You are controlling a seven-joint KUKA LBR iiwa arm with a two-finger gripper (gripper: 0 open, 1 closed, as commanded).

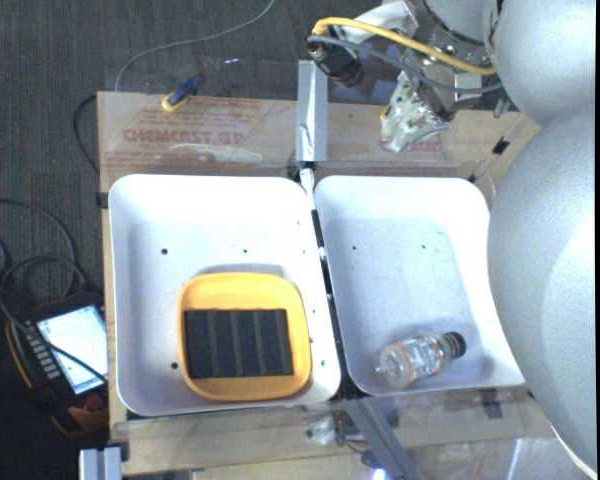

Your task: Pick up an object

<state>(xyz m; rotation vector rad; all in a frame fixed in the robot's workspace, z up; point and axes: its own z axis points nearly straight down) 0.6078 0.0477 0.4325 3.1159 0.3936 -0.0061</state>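
You see dark carpet floor (pixel 40 48) with black cables (pixel 20 268) around a wooden bench (pixel 200 133).

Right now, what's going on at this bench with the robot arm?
The robot arm's gripper is up over the back edge of the bench, above the right bin, with nothing between its fingers. A clear plastic bottle lies on its side in that bin's near corner. A yellow container with a dark slotted top sits in the left bin. Nothing has been picked up yet.
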